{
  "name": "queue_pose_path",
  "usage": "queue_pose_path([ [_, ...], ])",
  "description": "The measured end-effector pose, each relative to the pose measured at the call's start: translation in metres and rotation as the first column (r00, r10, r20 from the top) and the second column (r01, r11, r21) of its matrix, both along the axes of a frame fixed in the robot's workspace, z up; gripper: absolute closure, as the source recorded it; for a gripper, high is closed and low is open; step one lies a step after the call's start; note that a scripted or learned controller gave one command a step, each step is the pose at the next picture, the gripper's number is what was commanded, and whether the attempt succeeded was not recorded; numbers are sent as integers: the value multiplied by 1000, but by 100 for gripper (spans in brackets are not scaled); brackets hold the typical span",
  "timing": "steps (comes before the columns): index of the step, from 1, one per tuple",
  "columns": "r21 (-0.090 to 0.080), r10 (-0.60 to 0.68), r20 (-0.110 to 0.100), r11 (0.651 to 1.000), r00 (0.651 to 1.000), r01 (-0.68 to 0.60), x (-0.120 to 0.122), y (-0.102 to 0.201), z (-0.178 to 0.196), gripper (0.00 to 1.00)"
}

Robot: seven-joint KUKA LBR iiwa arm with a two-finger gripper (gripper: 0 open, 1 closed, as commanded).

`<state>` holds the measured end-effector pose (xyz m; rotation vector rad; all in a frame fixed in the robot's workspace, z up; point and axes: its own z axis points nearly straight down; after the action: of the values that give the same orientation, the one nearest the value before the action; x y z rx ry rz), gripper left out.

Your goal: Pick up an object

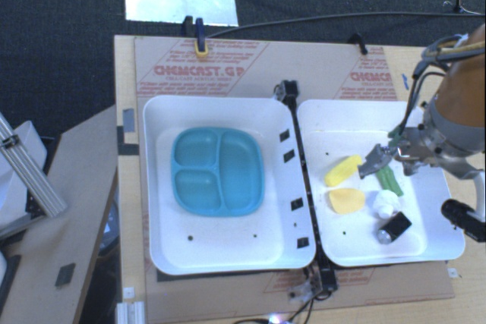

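Yellow and oblong, the block (344,170) lay in the right bin (334,117), near its left wall, long axis tilted up toward the far right corner. Just beside it hung the hand (377,162); how far open, I could not tell.

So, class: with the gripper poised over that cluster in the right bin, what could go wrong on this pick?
The gripper hangs between the yellow piece and the green piece, so it may nudge one while closing on the other. The orange-yellow piece, white object and black object lie close together, so a descent could scatter them.
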<state>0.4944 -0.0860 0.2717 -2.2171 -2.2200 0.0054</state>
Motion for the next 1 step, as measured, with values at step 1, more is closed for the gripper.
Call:
queue_pose_path([
  [1, -1, 2, 7, 1000, 1000, -2, 1, 0, 3, 0],
])
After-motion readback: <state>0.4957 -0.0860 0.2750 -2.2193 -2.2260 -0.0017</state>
